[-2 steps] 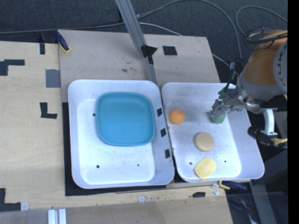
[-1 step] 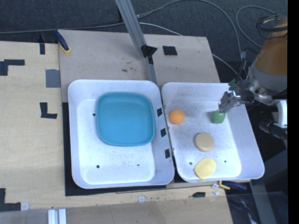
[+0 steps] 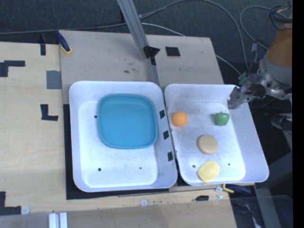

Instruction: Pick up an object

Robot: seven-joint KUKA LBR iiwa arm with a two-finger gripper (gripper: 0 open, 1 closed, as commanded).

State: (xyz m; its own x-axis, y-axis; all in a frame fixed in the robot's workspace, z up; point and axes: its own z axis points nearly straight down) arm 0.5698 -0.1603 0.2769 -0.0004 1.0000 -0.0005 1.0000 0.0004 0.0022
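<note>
The right bin (image 3: pixel 247 141) holds an orange ball (image 3: pixel 179 118), a green pepper-like object (image 3: pixel 221 118), a tan round piece (image 3: pixel 207 144) and a yellow lemon-like piece (image 3: pixel 208 170). My gripper (image 3: pixel 235 100) hangs over the right bin's far right corner, just up and right of the green object and apart from it. Nothing shows between its dark fingertips.
The left bin (image 3: pixel 80 127) carries a blue square plate (image 3: pixel 128 120). A grey metal pole (image 3: pixel 137 27) slants down to the gap between the bins. Cables lie behind the bench at the upper right.
</note>
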